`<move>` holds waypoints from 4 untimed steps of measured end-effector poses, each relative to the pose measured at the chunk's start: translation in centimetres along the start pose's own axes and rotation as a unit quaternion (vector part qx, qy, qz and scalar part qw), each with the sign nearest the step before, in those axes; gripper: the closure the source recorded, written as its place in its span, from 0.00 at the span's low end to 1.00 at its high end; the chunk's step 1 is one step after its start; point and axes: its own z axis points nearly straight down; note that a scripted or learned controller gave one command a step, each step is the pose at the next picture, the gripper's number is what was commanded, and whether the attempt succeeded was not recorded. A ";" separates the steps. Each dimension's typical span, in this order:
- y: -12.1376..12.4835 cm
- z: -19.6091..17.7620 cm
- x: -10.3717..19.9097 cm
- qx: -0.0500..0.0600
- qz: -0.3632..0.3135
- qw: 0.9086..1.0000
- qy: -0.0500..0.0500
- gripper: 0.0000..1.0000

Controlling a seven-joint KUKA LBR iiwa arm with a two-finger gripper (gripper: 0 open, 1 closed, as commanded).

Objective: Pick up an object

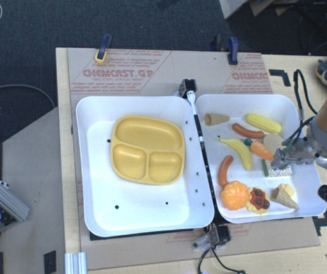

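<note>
Two shallow white bins sit side by side on a board-covered bench. The left bin (95,198) carries a yellow divided plate (147,149), which lies toward the bin's far half, nearer its right wall than its left.

The right bin (306,204) holds a scatter of toy food. Near its far left corner lies a small cone (215,119). Toward the far right corner rests a yellow corn cob (263,122), with a red sausage (247,132) just in front of it. A banana (239,150) lies near the middle of the bin, and a carrot (260,149) sits just to its right. A second sausage (224,170) lies along the left wall. Along the near edge, from left to right, are an orange pumpkin (234,195), a pizza slice (258,200) touching it, and a wedge of cheese (284,194).

The arm reaches in over the bin's right edge. Its gripper (280,160) is low over the right half of the bin, just right of the carrot and just beyond the cheese wedge. A small pale patterned item (282,170) lies directly beneath it. Whether the gripper is wide, narrow or clasping anything cannot be told from this angle.
</note>
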 end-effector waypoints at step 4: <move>5.4 -9.0 9.0 -0.001 -0.001 1.000 0.000 1.00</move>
